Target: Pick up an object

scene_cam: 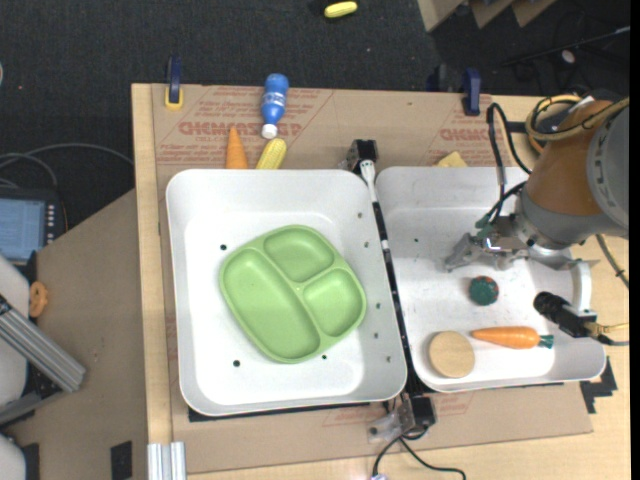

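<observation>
In the right bin [420,208] lie a small dark green ball [484,289], an orange carrot [510,338] and a tan round disc [451,354]. The carrot and the disc sit along the bin's front wall. My gripper [480,250] hangs over the middle of the right bin, just behind the green ball and slightly to its left. The grey arm with its orange band [560,183] reaches in from the right. Nothing can be seen held in the gripper. A green divided plate [292,292] lies in the left bin [200,208].
Behind the left bin, on the bench, are a blue and white bottle [273,103], a small orange carrot [235,150] and a yellow corn piece [271,153]. A black clamp [362,153] sits between the bins at the back. Cables [545,118] loop near the arm.
</observation>
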You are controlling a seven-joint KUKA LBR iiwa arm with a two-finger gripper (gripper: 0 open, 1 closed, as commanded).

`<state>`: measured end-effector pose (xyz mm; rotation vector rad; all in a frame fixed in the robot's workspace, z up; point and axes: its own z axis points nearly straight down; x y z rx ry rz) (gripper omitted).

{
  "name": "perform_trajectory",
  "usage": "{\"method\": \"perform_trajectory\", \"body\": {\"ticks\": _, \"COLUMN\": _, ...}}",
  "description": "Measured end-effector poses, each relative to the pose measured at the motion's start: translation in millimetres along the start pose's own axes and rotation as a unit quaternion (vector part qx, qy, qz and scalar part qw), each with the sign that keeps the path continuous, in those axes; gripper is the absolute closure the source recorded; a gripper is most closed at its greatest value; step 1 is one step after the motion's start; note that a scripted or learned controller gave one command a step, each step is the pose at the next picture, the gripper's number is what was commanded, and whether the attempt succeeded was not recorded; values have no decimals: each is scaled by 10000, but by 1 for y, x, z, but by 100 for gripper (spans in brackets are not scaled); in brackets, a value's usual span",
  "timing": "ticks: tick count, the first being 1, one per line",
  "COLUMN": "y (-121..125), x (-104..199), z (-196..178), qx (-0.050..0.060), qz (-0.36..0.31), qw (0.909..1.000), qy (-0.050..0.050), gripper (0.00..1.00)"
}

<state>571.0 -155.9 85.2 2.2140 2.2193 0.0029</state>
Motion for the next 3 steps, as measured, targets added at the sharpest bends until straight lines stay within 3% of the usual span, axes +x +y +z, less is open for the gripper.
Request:
{"method": "perform_trajectory", "body": {"ticks": 1, "y": -50, "x": 27, "z": 1, "qx": 61, "qz": 17, "qw": 10000, "qy": 34, "gripper": 0}}
{"method": "perform_trajectory", "body": {"ticks": 2, "y": -47, "x": 25, "z": -10, "qx": 27, "qz": 19, "qw": 10000, "qy": 15, "gripper": 100}}
{"method": "perform_trajectory", "body": {"ticks": 3, "y": -48, "x": 117, "z": -106, "qx": -18, "qz": -40, "qw": 10000, "qy": 30, "gripper": 100}}
